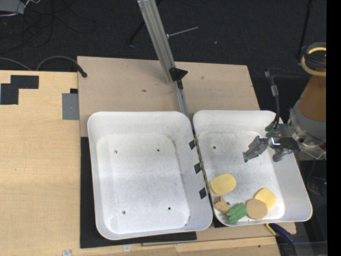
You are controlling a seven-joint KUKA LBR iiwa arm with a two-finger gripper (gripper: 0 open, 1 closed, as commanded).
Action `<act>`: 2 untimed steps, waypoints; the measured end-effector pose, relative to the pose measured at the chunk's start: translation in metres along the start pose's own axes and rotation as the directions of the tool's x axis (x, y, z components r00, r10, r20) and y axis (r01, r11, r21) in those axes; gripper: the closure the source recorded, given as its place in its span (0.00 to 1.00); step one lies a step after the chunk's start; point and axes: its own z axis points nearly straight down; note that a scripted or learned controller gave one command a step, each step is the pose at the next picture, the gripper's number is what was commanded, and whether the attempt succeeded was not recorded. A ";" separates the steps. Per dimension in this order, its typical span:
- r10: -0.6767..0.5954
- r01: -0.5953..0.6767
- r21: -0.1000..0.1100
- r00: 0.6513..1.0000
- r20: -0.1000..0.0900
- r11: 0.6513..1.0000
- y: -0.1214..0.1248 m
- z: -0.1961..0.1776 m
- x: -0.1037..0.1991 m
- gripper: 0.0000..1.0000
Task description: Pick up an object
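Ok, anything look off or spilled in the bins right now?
Nothing stands out. The objects sit clustered in the right bin near its front: yellow disc, green piece, two round blocks. The gripper hangs above that bin.

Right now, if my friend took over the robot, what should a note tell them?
Gripper: above the right bin, near its right side, nothing between its fingers.
Things: all at the near end of the right bin. A yellow disc, a yellow block with a tan disc against it, a green piece and a small brown piece.
Done: nothing picked up yet.
Left: go down onto one thing, grip it, lift it.
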 end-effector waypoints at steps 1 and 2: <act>0.003 -0.003 -0.005 1.000 0.000 1.000 0.000 -0.002 -0.001 0.00; 0.001 -0.001 0.002 1.000 -0.001 1.000 0.009 0.057 0.000 0.00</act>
